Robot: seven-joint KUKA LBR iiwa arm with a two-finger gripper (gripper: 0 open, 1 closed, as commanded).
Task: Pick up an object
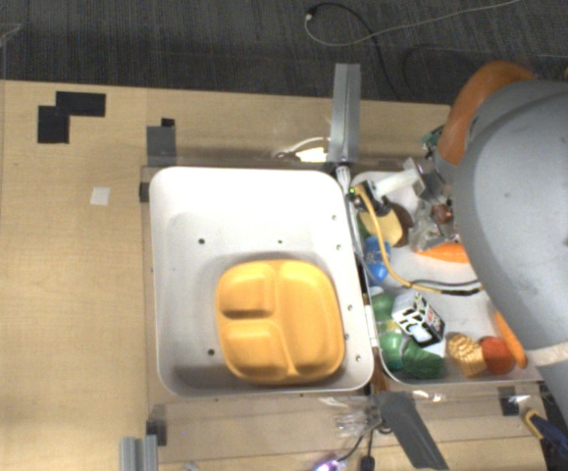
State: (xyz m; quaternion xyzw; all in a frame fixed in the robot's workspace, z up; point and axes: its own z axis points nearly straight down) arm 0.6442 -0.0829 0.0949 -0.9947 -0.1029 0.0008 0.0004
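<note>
Two bins, one pick to make: start from the grey arm, reaching in from the right and hanging over much of the right bin. Note the left bin, bearing a yellow compartment tray that lies flat toward its front wall, well apart from the gripper; broad and shallow, probably awkward to grasp except at a rim. Favour instead the clutter in the right bin, close under the wrist: green toys at the front corner, an orange carrot-like piece just beside the gripper, a black-and-white patterned piece touching the green ones, a golden-brown lump and an orange-red one side by side. Cannot tell whether the gripper stands wide or narrow among the wrist hardware; no object visibly held. Choose one piece standing clear of its neighbours, come down straight over its middle, close across its narrow side, and keep off the bin wall and the thin dark cable trailing across the bin. Expect the packed front corner to drag neighbours along; likely safer to take the carrot-like piece, lying more alone.
</note>
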